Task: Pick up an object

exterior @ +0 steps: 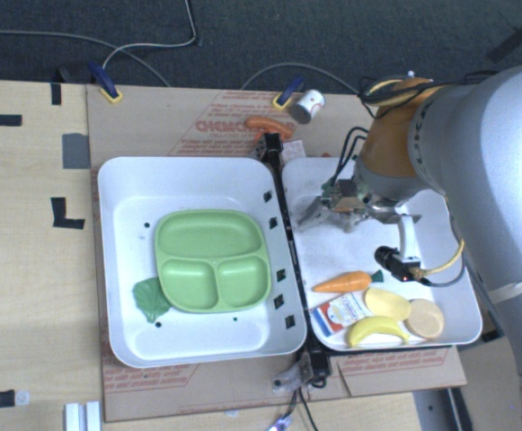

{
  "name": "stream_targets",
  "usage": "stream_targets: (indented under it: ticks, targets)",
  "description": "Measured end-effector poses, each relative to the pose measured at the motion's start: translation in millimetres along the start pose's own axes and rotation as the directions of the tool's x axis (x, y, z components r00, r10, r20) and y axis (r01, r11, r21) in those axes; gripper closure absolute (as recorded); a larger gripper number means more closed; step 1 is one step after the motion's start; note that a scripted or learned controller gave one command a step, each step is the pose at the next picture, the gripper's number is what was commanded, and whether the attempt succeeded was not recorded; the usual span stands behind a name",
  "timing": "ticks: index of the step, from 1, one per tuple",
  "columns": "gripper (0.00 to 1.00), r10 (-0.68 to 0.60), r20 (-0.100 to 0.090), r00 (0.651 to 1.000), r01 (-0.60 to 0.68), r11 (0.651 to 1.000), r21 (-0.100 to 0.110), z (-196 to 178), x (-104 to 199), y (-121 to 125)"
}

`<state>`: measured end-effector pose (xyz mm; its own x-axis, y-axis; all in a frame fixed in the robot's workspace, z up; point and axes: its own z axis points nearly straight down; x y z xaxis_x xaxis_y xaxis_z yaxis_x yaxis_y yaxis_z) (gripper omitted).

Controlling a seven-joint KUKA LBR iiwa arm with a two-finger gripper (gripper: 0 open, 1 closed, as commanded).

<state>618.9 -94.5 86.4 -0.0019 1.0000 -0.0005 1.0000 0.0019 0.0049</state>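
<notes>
My gripper [329,217] hangs over the upper left part of the right bin [463,330], below the orange-banded wrist [388,146]. Its two grey fingers [309,212] stand spread apart, open, with only bare white bin floor between them. The loose objects lie lower in that bin, apart from the gripper: an orange carrot [341,283], a yellow banana [376,331], a pale yellow rounded piece [386,303], a tan disc [425,318] and a red and white packet [337,313].
The left bin [117,241] holds a green divided plate [213,259] and a green leafy piece [150,298] at its lower left. A black divider with clips [283,232] runs between the bins. Cables [413,268] trail beside the wrist.
</notes>
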Motion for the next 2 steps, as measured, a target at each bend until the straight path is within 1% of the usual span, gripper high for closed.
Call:
stream_targets:
  ticks: [1,2]
  targets:
    - [0.0,0.003,0.001,1.0,-0.003,1.0,0.003,-1,-20,-95]
    - [0.0,0.001,0.001,1.0,-0.001,1.0,-0.002,-1,-31,-32]
